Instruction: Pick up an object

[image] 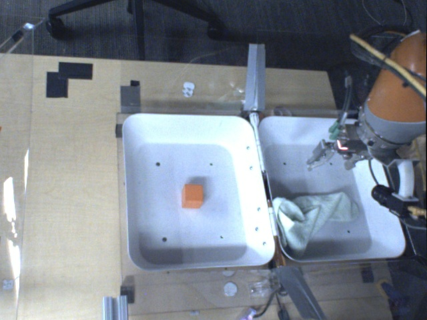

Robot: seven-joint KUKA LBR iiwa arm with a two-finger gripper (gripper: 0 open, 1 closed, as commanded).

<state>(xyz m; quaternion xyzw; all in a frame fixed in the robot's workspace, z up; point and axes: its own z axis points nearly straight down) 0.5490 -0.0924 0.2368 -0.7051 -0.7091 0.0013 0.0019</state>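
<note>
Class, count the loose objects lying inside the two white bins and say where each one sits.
2: an orange cube mid-left bin; a pale cloth at the right bin's near-left corner, possibly covering more.

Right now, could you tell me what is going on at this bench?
A KUKA arm reaches in from the right, its gripper hovering over the right bin, above a crumpled pale cloth lying in that bin's near part. Nothing shows between its fingers. An orange cube sits alone in the middle of the left bin, untouched. So no object has been picked up yet.
</note>
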